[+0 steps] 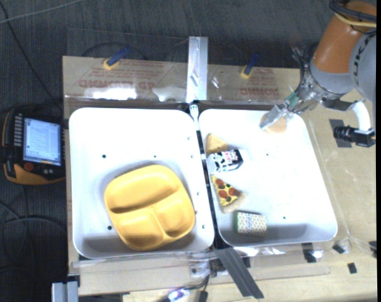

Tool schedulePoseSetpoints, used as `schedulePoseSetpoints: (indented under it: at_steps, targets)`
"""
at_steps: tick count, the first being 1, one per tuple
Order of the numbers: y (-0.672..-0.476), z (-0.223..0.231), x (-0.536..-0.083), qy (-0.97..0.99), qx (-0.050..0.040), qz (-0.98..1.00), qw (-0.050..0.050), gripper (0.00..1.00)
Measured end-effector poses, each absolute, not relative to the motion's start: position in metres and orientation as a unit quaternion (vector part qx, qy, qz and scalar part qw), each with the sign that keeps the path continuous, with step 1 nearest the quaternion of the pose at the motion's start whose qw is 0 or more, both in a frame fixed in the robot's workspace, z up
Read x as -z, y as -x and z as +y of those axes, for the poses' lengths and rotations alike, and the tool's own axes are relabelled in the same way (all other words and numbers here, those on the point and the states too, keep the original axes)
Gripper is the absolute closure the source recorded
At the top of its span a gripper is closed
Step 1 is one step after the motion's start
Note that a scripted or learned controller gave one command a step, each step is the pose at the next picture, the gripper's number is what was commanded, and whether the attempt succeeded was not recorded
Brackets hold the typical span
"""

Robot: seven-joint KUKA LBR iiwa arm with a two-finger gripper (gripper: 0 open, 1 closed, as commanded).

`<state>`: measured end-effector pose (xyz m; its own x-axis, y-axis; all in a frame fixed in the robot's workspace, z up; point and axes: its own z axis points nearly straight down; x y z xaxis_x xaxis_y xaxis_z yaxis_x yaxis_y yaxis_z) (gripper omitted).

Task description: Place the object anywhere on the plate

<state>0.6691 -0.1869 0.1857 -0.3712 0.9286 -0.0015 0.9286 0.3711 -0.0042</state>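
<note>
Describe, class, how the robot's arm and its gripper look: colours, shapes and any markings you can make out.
The arm is grey, a rounded segment with a broad orange band above the wrist. It narrows to a small, pale metallic gripper with slim fingers. No markings can be made out on either.
</note>
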Motion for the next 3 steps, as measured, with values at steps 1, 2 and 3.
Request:
schedulePoseSetpoints:
  at_steps: [1, 2, 3]
  targets:
    - [-0.669, -0.087, -0.181, 0.567, -0.0011, -0.824, 0.002, 1.0]
    - [-0.622, -0.034, -0.181, 0.54, -0.0017, -0.842, 0.002, 1.0]
    - [-0.622, -0.034, -0.181, 0.54, -0.0015, -0.842, 0.002, 0.0]
